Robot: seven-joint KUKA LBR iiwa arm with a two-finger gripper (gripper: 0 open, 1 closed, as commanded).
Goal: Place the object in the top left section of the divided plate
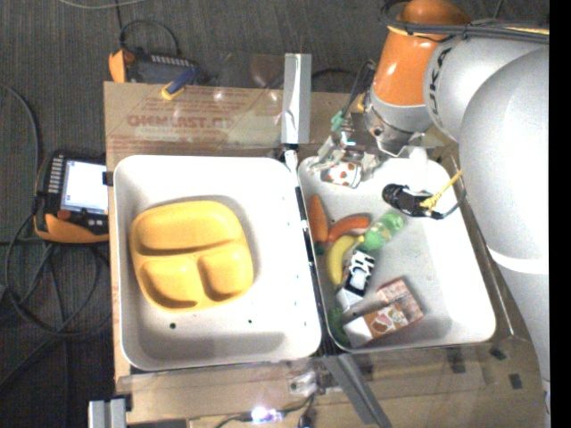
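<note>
Faint red printed lettering runs across the flat brown cardboard sheet (201,119) in the upper left of the frame, above the left white bin, too washed out to read. Dark letters, seemingly "KU", stand on the grey arm casing (437,83) at upper right, partly cut off.

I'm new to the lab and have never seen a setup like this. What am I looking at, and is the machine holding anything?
One camera looks down at a slant on a bench with two white bins. The big grey and orange shape is a robot arm reaching in from the right. Its tool hangs over the far corner of the right bin, above a jumble of toy food: a banana, a carrot, a green bottle, small boxes. I cannot tell whether it holds anything. The left bin holds a yellow divided plate, where an item should go.
</note>
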